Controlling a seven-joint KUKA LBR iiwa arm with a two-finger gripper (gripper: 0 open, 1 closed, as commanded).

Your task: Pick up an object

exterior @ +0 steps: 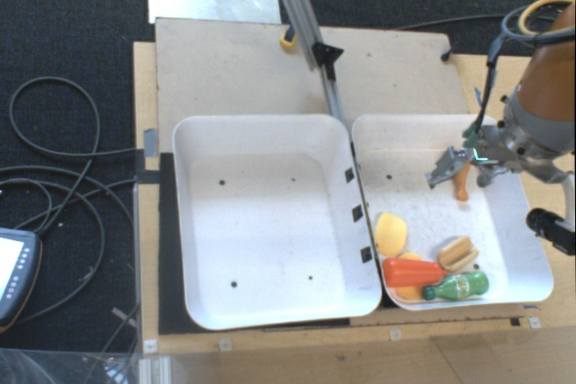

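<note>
The grey arm with its orange band reaches in from the right, and its two-finger gripper (462, 171) hangs over the upper part of the right shallow white bin (531, 283). A slim orange stick-shaped object (462, 184) stands roughly upright between the metal fingers, its lower end pointing down toward the bin floor, so the gripper is pinching it. The other items are bunched in the same bin's lower left corner: a pale yellow rounded piece (391, 234), a red-orange carrot-like piece (412, 271) just below it, a small hot-dog bun toy (457, 253) to the right, and a green plastic bottle (459, 286) lying on its side along the lower wall. The left shallow white bin (193, 220) lies beside it, their walls touching.
</note>
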